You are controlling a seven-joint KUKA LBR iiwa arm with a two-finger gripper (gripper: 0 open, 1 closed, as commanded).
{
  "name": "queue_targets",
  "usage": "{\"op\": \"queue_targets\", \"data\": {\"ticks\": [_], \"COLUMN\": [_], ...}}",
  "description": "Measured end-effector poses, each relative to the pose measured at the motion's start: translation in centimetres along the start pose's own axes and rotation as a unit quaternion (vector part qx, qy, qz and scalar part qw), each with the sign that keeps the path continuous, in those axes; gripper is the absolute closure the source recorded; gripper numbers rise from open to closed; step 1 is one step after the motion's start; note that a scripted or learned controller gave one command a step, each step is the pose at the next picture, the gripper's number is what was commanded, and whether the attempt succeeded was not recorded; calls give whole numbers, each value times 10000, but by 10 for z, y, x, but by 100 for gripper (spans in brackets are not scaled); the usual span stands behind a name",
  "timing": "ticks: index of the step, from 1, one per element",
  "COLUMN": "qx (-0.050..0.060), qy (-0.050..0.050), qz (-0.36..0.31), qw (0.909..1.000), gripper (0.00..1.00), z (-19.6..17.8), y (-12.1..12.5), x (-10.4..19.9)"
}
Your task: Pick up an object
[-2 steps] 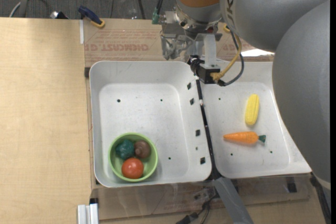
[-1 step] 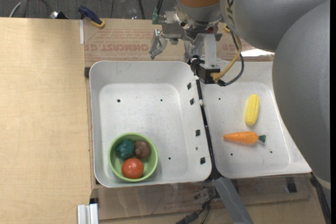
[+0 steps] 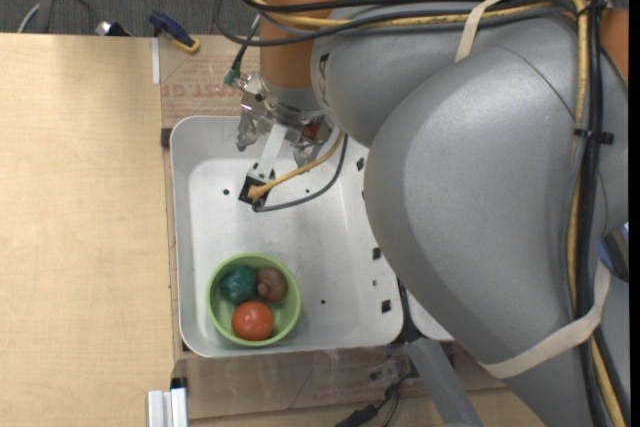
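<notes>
A green bowl [image 3: 253,300] sits in the near left corner of the white bin [image 3: 330,245]. It holds a teal ball [image 3: 238,285], a brown lump [image 3: 271,286] and a red-orange ball [image 3: 253,320]. My gripper [image 3: 272,133] hangs under the orange wrist band [image 3: 300,15], low over the far end of the same bin and well away from the bowl. A small reddish patch [image 3: 313,129] shows at the gripper's right side; I cannot tell what it is. A yellow cable with a black end [image 3: 255,192] dangles below the gripper.
The grey arm [image 3: 480,175] covers the right part of the view and the bin beneath it. A wooden board [image 3: 80,225] lies left of the bin. A blue and yellow clamp [image 3: 173,30] sits beyond the far edge.
</notes>
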State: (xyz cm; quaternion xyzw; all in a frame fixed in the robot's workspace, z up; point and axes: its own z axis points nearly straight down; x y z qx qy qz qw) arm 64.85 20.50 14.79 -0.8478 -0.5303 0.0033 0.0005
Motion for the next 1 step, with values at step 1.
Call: {"op": "queue_targets", "data": {"ticks": [1], "qx": [-4], "qy": [4], "qz": [86], "qw": [10000], "gripper": [0], "z": [9], "y": [-109], "x": [-51]}}
